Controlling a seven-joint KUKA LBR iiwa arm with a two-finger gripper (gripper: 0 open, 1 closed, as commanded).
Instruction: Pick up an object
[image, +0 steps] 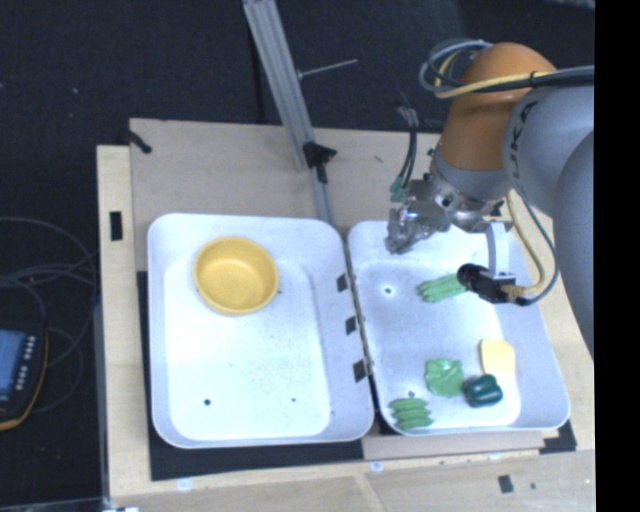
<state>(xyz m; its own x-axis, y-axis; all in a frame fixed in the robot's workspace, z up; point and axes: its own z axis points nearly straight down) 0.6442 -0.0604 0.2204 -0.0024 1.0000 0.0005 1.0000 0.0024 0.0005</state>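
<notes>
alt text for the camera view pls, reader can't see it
A grey robot arm reaches from the right, its gripper above the far corner of the right white bin, which holds small green, yellow and teal objects. The left bin holds a yellow bowl.

Pale wooden bench (230, 150) seen from above, two shallow white bins side by side on it, left bin (170, 400) and right bin (545, 395) touching along their inner edges, dark mat (160, 462) showing beneath.

Glossy yellow plastic bowl (236, 274), smooth white plastic bins (250, 425), matt wooden bench (215, 140).
</notes>
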